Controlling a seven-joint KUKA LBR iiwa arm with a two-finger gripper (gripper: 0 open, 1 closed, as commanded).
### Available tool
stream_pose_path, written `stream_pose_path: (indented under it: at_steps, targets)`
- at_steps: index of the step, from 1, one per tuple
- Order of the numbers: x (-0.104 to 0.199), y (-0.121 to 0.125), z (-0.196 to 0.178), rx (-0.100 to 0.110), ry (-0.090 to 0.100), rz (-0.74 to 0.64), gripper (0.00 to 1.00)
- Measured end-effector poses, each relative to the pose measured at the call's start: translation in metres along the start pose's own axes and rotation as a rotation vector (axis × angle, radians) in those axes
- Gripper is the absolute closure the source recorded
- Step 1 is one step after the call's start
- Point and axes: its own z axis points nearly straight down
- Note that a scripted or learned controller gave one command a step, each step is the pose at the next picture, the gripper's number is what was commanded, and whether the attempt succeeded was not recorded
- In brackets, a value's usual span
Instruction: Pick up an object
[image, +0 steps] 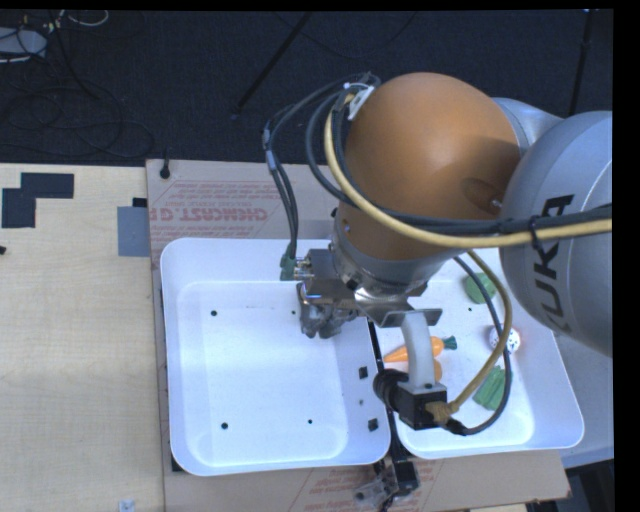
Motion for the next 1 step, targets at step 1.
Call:
stream_pose_path:
  at_steps: [1]
  targets:
    - [-0.0753, 0.0025, -0.0291, -0.02, 0.006, 0.007, 1.0]
